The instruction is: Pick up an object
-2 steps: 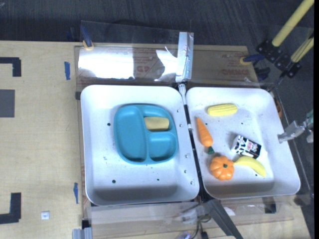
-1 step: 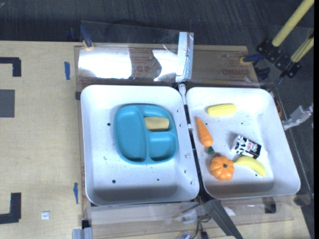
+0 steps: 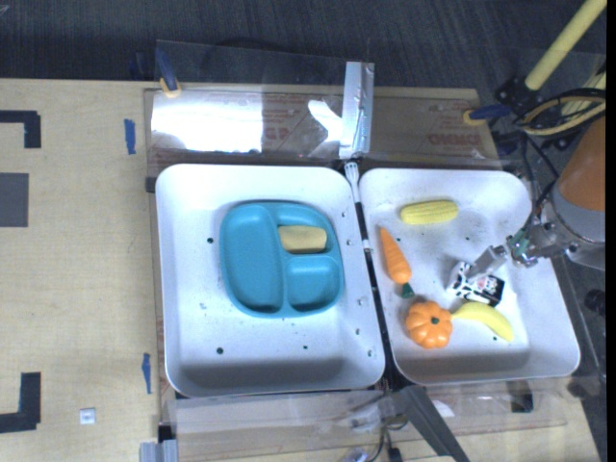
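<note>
The right bin (image 3: pixel 539 359) holds a yellow corn cob (image 3: pixel 428 212) at the back, an orange carrot (image 3: pixel 394 257) near its left wall, an orange pumpkin (image 3: pixel 428 324) at the front and a yellow banana (image 3: pixel 486 320) to the pumpkin's right. My gripper (image 3: pixel 476 282) is low inside this bin, just above the banana and right of the carrot. From the right the grey arm (image 3: pixel 568 229) reaches in over the bin's rim. I see nothing clearly held.
The left bin (image 3: pixel 183 354) carries a blue divided plate (image 3: pixel 260 258) with a pale yellow block (image 3: pixel 303 240) in its upper right compartment. A clear plastic sheet (image 3: pixel 250 114) stands behind the bins. Cables and a yellow pole (image 3: pixel 568 37) lie at the back right.
</note>
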`<state>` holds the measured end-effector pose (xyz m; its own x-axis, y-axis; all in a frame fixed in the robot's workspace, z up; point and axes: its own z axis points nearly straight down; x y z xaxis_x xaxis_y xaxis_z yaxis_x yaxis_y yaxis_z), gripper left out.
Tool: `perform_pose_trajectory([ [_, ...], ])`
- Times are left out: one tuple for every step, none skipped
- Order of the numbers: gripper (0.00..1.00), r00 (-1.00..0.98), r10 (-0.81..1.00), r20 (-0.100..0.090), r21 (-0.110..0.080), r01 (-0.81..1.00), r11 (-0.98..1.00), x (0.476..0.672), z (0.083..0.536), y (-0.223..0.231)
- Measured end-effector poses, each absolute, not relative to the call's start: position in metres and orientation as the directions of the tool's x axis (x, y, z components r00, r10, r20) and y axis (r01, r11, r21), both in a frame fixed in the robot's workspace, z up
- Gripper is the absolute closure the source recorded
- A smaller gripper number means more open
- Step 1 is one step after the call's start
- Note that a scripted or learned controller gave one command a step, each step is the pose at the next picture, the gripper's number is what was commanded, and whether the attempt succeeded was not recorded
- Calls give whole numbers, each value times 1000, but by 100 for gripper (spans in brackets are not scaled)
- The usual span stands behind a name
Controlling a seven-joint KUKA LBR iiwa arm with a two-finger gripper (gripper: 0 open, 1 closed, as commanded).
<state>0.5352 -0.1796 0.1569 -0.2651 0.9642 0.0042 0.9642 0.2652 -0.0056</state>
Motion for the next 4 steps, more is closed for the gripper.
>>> perform_pose_trajectory([
  [0, -413, 911, -10, 20, 910, 413, 554, 113, -189],
  [0, -298, 955, -2, 7, 955, 298, 645, 129, -156],
  [0, -316, 949, -2, 4, 949, 316, 632, 87, -112],
  [0, -357, 934, -1, 0, 934, 357, 619, 86, -168],
])
